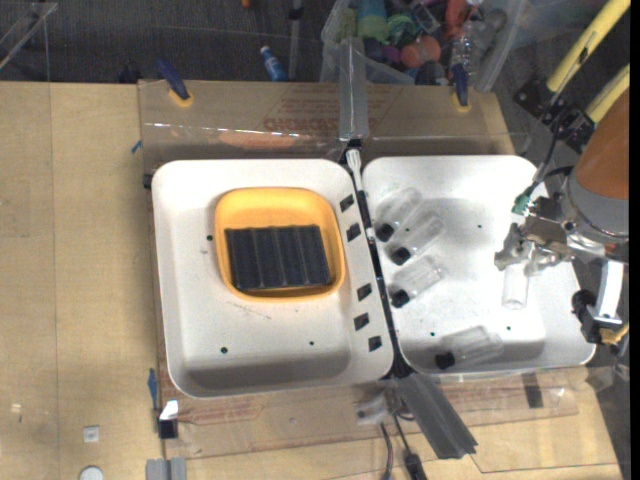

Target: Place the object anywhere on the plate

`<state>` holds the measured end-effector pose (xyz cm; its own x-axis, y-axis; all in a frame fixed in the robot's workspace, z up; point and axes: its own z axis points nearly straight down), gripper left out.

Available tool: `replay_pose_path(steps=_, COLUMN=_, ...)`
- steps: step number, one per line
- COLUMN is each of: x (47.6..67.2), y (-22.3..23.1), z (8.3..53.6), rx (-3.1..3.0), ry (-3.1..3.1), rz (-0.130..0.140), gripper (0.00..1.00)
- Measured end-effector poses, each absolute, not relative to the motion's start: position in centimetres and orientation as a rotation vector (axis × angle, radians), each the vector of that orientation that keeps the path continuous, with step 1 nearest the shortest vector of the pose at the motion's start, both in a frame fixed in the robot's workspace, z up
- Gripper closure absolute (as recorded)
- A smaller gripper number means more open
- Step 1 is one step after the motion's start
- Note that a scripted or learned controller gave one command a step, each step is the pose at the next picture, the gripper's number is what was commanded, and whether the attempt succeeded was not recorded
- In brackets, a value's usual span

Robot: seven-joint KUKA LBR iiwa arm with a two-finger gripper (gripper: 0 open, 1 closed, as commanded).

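While the gripper (527, 253) hangs over the right bin (470, 173), a clear vial (515, 286) stands upright between its fingers, so the fingers are closed on that vial. Counting the rest: four more clear vials with black caps lie in the same bin, all to the gripper's left in the view. Nearest the divider are one upper vial (397, 213), a second (415, 240) just below it, and a third (416, 279) lower again; the fourth vial (470, 348) lies below and left of the gripper, near the bin's front wall. One plate (280, 208), orange-yellow with a dark ribbed insert (277, 257), sits well apart from the gripper in the left bin (190, 348), across the divider (368, 268) with its row of black tabs. Between gripper and plate lie the three clustered vials and that divider. Beyond the bins, above the gripper in the view, a clear tub of coloured toys (420, 13) stands at the bench's far edge.
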<state>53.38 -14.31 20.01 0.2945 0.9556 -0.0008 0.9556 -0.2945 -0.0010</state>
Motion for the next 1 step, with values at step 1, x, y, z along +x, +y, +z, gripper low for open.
replay_pose_path(steps=1, x=59.51, y=-12.19, z=18.56, rx=-2.202, ry=-2.244, rz=-0.002, gripper=1.00)
